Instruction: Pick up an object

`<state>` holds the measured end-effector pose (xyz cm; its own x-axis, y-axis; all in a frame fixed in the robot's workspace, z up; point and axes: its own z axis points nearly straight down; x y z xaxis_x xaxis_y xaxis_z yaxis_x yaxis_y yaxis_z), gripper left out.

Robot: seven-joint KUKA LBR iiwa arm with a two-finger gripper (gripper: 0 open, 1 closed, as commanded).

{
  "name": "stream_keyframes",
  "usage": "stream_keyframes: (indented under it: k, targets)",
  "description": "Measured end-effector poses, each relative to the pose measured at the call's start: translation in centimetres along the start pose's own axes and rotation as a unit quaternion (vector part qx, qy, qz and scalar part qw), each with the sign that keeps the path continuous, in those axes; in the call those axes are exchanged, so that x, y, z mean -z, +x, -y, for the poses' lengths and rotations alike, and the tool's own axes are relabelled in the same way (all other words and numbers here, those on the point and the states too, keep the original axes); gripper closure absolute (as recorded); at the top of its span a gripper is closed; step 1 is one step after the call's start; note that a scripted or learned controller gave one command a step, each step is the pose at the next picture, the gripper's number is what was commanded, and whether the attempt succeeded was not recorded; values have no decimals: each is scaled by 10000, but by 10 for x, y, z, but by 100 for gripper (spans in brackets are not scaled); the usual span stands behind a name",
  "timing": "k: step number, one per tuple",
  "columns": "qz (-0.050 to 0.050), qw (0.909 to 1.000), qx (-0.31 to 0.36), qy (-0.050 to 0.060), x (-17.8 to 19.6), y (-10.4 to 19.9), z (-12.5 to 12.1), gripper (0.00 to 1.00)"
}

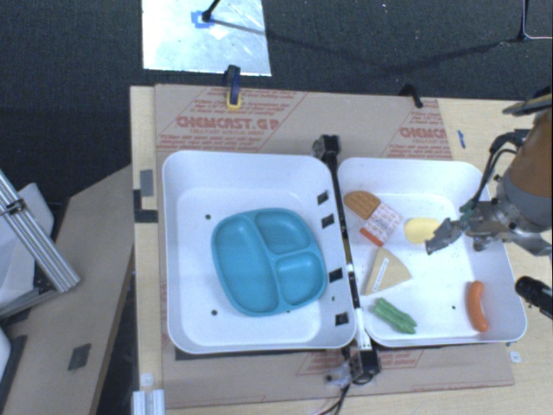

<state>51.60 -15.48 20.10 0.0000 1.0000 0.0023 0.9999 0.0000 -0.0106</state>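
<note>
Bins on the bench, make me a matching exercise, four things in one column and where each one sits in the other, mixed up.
Things:
1. blue tray
2. orange sausage
3. green pod
4. gripper

Places:
A. right bin, near front edge by the divider
B. left bin
C. beside the yellow lemon
D. right bin, front right corner

Pairs: 1-B, 2-D, 3-A, 4-C

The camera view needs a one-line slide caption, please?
Arm's claw over the right bin beside a yellow toy; blue tray in the left bin.
</note>
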Motion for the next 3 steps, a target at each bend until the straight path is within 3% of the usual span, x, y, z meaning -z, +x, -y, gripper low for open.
stream_keyframes:
  k: [1,3]
  targets:
    - [12,10000,17,-57,6,0,-3,0]
    - [4,10000,15,-40,-92,16,-12,0]
